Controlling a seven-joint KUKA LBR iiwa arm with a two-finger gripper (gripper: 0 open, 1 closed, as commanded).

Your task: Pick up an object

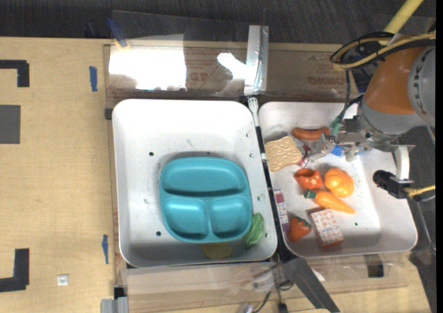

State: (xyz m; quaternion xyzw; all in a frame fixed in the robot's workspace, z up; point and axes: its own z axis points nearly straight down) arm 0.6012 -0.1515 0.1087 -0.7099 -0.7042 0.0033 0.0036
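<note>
Worktop (pixel 48 166) of pale wood fills the left of the scene, and we see two shallow white bins side by side on it. The left bin (pixel 131 131) holds a teal divided plate (pixel 205 197) with three compartments, lying flat toward the near side. A small green item (pixel 255 228) sits just beside the plate's near right corner, and a yellowish item (pixel 218 250) peeks out at the plate's near edge; we cannot tell what either is.

The right bin (pixel 394 232) holds a cluster of toy foods. Toward the far side we see a reddish sausage (pixel 310 133), with a tan cracker (pixel 283 154) just near of it, against the left wall. Near the middle lie a red pepper (pixel 309 179) and a round orange fruit (pixel 338 181), close together, with a carrot (pixel 335 201) just near of them. Toward the near side sits a speckled block (pixel 327 227), and left of it a small red and green piece (pixel 297 228).

The grey arm with its orange band (pixel 391 86) reaches in from the right, over the far part of the right bin. Its hand (pixel 340 144) hovers above the sausage and the fruit. We cannot tell how far its fingers are parted, and we see nothing held between them.
</note>
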